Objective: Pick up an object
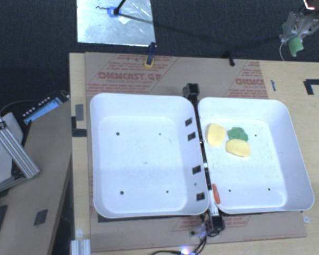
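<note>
Resting on a cardboard-topped bench over dark carpet, the gripper's jaws grip something green.

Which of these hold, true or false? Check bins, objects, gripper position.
1. Two yellow objects lie in the right bin. True: yellow objects and.
2. The green object lies in the left bin. False: it lies in the right bin, beside the yellow ones.
3. The gripper is down among the objects. False: it is at the view's upper right, beyond the bins.
4. A small orange object lies by the divider between the bins. True.
</note>
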Action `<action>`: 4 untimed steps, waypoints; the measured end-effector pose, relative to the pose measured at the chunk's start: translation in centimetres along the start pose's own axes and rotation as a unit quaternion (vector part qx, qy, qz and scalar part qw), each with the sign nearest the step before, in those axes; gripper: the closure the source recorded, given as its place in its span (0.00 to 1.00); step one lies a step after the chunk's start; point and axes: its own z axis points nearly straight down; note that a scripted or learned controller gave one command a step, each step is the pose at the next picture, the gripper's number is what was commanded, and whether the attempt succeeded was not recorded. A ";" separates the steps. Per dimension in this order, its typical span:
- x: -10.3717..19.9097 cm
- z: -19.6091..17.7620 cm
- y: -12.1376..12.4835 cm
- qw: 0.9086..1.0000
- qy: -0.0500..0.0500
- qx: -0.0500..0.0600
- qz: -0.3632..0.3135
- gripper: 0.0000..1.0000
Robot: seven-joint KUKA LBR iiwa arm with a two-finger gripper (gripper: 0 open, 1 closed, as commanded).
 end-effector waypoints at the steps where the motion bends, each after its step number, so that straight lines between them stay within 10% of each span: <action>1: -1.1 -4.6 -0.1 1.000 0.000 0.001 0.000 1.00; 3: -10.2 -5.8 -0.1 1.000 0.000 0.003 0.002 1.00; 4: -7.8 -6.0 -11.3 1.000 0.003 0.005 0.001 1.00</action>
